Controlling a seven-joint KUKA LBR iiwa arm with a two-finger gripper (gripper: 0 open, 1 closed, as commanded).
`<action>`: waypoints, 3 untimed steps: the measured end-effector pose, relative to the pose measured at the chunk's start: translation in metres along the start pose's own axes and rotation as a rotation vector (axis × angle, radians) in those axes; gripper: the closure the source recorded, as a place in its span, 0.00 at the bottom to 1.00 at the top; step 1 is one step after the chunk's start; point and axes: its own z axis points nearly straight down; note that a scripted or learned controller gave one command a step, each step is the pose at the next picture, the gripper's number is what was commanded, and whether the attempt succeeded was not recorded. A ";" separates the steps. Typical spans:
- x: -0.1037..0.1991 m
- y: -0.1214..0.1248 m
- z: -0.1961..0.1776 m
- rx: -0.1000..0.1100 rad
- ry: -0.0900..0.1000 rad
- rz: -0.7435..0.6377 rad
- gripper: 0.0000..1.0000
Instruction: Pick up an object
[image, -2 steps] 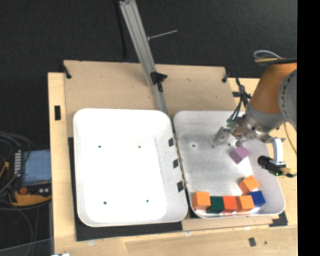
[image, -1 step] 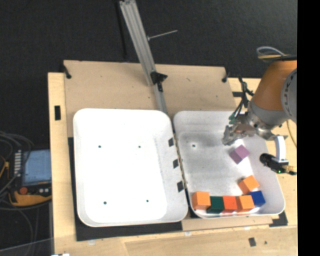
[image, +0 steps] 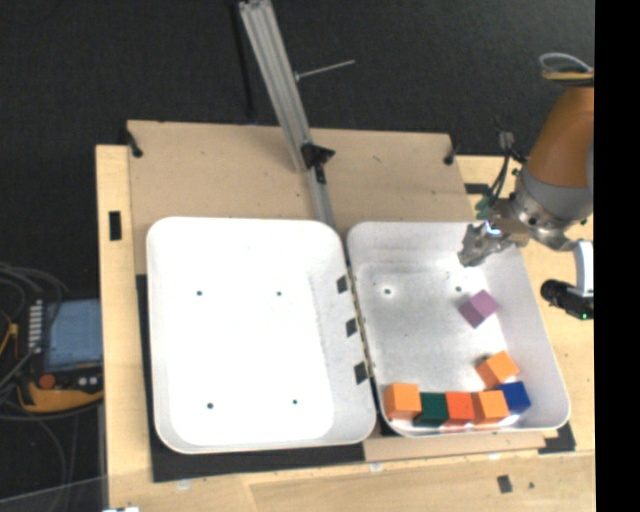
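Note:
A purple block (image: 479, 308) lies in the right bin (image: 400, 262), right of its middle. Along that bin's front wall sit an orange block (image: 403, 399), a dark green block (image: 433, 408), two more orange blocks (image: 475, 406) and a blue block (image: 515, 396). Another orange block (image: 498, 368) rests just behind them. My gripper (image: 478, 246) hangs over the right bin's back right part, above and slightly behind the purple block, and nothing shows between its fingers.
The left bin (image: 250, 335) sits beside the right one, joined by black clips (image: 352, 325). A slanted metal rail (image: 285, 95) runs from the top toward the bins' back. A blue device (image: 72, 335) with cables lies off the bench's left.

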 end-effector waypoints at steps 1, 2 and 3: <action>-0.001 0.001 0.003 0.006 0.000 -0.002 1.00; 0.053 -0.007 0.001 0.008 0.002 -0.003 1.00; 0.100 -0.029 0.005 0.010 0.002 -0.002 1.00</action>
